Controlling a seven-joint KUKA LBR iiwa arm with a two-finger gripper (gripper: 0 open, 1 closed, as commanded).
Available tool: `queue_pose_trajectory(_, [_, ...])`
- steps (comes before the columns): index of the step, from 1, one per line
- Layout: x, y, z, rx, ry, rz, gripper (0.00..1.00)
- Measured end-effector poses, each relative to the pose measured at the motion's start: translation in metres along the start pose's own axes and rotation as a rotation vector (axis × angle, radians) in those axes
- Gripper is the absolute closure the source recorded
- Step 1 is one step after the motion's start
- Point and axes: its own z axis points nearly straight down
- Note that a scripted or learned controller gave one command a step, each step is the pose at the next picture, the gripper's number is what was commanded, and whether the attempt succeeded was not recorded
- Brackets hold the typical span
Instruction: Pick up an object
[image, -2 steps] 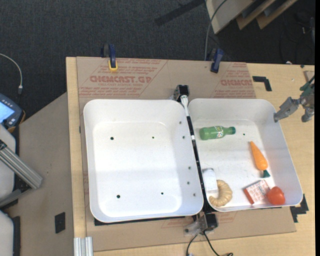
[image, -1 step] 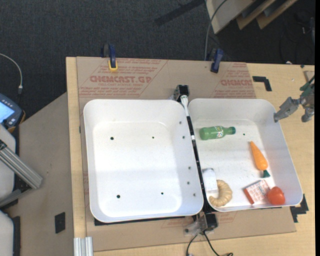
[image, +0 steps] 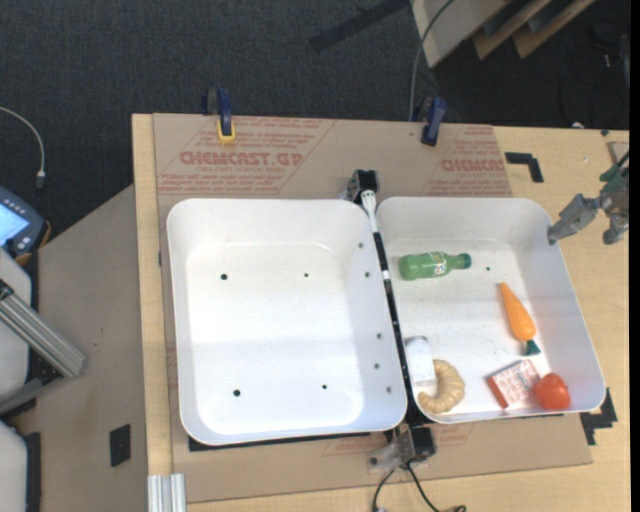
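Up at the right edge of the view, the gripper (image: 592, 218) hangs just outside the right bin (image: 560, 270), beyond that bin's far right corner and over the bare bench (image: 300, 140). Two grey fingers (image: 566, 219) show there, spread apart with clear space between them and nothing held; how wide the spread really is stays hard to judge, since part of the claw runs off the frame.

Everything loose lies in the right bin. A green bottle (image: 432, 264) rests on its side near the bin's far wall, cap pointing toward the gripper's side. An orange carrot (image: 517, 312) lies nearer the bin's right wall, its green tip toward the near end. At the bin's near right corner a red tomato (image: 552, 391) sits just beside a small red-and-white packet (image: 513, 384), the two almost touching. Along the bin's near wall a tan curved pastry (image: 444, 387) lies against a white cylinder (image: 417, 358), which sits close to the bin's left wall.

The left bin (image: 190, 300) adjoins the right bin along that left wall, with a black divider strip (image: 385, 290) between them. Two blue clamps (image: 222, 108) grip the bench's far edge, beyond both bins.
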Motion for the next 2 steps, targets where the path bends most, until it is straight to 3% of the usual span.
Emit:
queue_pose_trajectory(1, [0.024,0.003,-0.075,-0.008,-0.002,-0.004,0.0])
queue_pose_trajectory(2, [0.126,-0.026,-0.132,-0.008,0.003,-0.011,0.0])
